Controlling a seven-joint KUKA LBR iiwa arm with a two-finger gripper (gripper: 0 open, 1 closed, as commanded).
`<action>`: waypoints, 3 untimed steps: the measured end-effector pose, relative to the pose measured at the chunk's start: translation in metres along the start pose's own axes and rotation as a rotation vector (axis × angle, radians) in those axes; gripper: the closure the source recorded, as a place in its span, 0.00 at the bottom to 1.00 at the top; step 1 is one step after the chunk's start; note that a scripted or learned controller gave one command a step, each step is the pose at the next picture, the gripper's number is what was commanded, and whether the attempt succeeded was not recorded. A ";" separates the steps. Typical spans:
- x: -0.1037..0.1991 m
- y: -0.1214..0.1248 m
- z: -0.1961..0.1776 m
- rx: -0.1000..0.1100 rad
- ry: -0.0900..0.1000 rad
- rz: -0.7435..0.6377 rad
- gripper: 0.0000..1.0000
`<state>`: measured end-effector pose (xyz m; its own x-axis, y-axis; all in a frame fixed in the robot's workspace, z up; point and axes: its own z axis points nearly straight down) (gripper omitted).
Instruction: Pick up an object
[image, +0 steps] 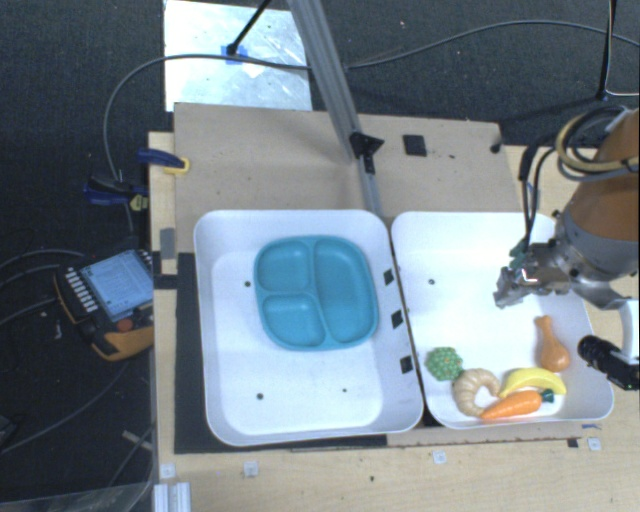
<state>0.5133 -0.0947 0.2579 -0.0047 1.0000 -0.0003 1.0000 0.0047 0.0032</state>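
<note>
Carrot, banana, croissant cluster below the end effector; its grip state unclear.

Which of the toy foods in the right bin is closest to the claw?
The brown chicken drumstick, lying just below the claw. The broccoli, croissant, banana and carrot cluster farther down along the bin's near edge.

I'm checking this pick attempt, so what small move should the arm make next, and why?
Probably a short shift toward the near edge of the right bin, then down. The gripper hangs over bare bin floor, while the toy food sits nearer: the chicken drumstick closest, then the banana, carrot, croissant and broccoli.
</note>
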 end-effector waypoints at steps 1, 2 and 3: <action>0.047 0.017 0.001 -0.001 0.001 -0.005 1.00; 0.103 0.031 0.016 0.002 0.001 -0.005 1.00; 0.151 0.027 0.019 0.002 0.002 -0.004 1.00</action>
